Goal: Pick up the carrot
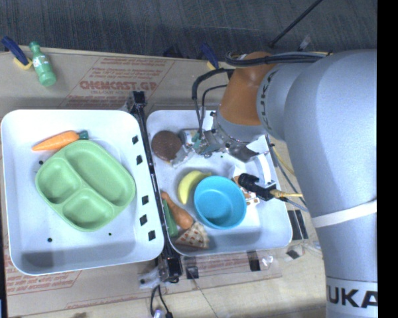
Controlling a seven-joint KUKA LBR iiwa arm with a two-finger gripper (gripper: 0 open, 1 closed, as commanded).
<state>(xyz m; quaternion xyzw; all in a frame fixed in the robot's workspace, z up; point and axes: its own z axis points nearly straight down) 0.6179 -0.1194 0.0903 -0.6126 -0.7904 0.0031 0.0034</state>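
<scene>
Smooth grey arm (331, 151) overhangs tapered orange carrot (55, 140).

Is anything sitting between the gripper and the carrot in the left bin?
Yes: the brown round object and the adjoining bin walls lie between the gripper and the carrot. Nothing covers the carrot itself.

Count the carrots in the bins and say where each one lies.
2. One carrot lies in the left bin above the green tray; another carrot lies in the right bin, left of the blue bowl.
</scene>
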